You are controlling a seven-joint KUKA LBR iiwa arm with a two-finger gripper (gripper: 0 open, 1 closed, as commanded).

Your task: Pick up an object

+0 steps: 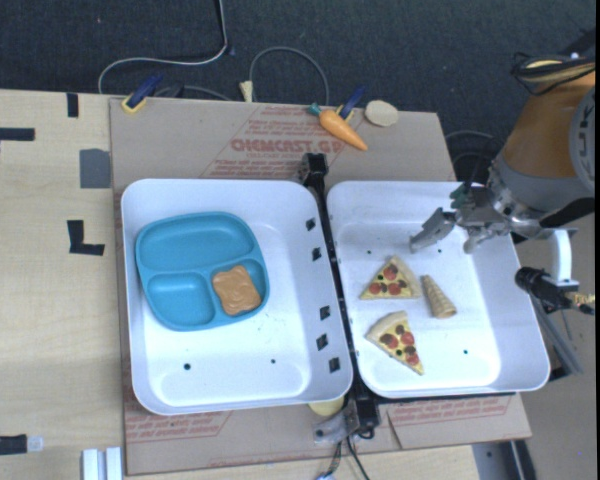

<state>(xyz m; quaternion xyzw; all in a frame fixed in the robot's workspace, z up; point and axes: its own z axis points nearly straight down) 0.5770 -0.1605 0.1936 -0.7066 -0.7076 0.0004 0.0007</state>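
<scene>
- The jaws [450, 230] hang over the upper part of the right bin [510, 363], at the end of the grey arm [545, 158] with its orange band. One finger [430, 232] points out to the left and another part points down; they look spread apart with nothing between them, though at this slant I cannot be fully sure how wide.
- Just below the jaws and a little to the left lies a pizza slice [390, 282], flat on the bin floor. Beside it, almost straight under the jaws, lies a small beige cone [439, 296]. A second pizza slice [397, 340] lies farther below.
- Far to the left of the jaws, in the other bin, a blue plate [180, 258] carries a toast piece [236, 290].
- Beyond the bins, on the cardboard of the desk, lies a carrot [342, 130].
- I judge these are toy foods: light, stiff, rather smooth. The flat slices give little height to pinch, so taking them across the narrow tip or the crust edge seems best.
- The cone is rounder and may roll; gripping it across the middle looks safest.
</scene>
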